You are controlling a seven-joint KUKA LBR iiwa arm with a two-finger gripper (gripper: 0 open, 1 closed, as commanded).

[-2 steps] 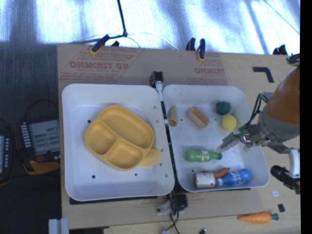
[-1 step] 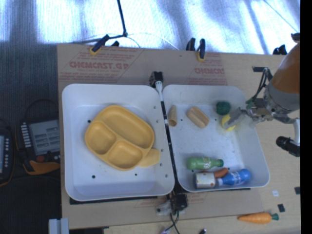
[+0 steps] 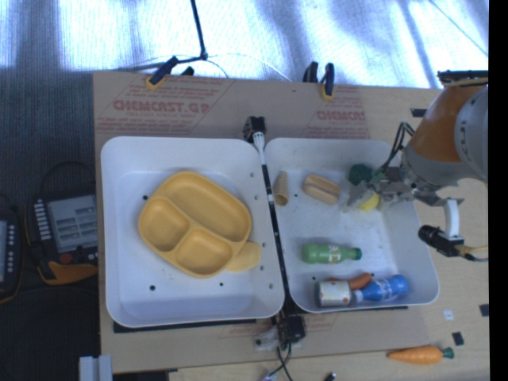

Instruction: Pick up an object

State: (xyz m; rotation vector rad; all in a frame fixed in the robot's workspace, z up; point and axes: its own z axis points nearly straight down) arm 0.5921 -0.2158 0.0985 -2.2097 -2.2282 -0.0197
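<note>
Gripper (image 3: 367, 190) low in the right bin's (image 3: 413, 292) far corner, over a yellow piece (image 3: 369, 203) and green object (image 3: 361, 171). Jaw state impossible to tell. Yellow piece probably light, smooth plastic; best pinched across its narrow middle.

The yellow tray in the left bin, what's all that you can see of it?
The yellow tray looks like smooth moulded plastic, a rounded plate split by raised ridges into three compartments: one long one along the far side and two smaller ones nearer the camera. Nothing lies in them. It sits flat and right way up, turned at an angle, near the middle of the left bin. A paler yellow tab sticks out from under its right edge, toward the divider between the bins; whether it belongs to the tray is unclear.
</note>
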